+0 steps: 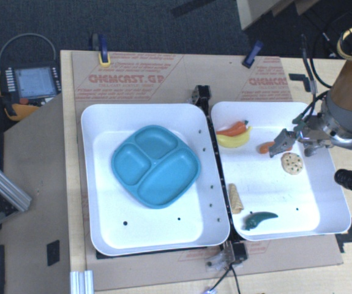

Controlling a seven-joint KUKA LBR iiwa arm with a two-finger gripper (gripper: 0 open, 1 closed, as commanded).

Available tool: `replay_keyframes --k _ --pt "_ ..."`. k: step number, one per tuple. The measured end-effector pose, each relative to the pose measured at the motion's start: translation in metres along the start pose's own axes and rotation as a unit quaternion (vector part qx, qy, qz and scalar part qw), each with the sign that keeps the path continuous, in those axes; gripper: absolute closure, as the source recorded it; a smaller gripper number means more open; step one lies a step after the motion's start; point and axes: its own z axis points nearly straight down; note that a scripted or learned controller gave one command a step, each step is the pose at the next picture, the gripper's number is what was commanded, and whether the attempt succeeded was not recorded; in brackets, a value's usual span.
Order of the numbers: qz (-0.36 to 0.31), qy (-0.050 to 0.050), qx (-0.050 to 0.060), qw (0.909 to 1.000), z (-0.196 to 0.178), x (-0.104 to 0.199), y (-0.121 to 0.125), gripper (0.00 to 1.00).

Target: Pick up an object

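In the right bin (322, 219) lie several small items: a red chili (234, 128) resting on a yellow banana (234, 139), a small orange piece (265, 147), a round speckled cookie (292, 163), a tan stick (235, 198) and a teal pepper (259, 218). My gripper (295, 146) hangs over the bin's upper right part, just above the cookie and to the right of the orange piece. Its fingers stand apart, with nothing held between them.
The left bin (102, 225) holds a blue divided plate (156, 165). A black clamp (201, 94) sits at the top of the seam between the bins. The arm's grey body (347, 103) covers the right bin's upper right corner.
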Motion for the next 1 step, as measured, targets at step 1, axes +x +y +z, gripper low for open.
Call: replay_keyframes --k 1 --pt "0.001 0.001 0.004 1.0000 0.0456 -0.0060 -0.0039 0.00"
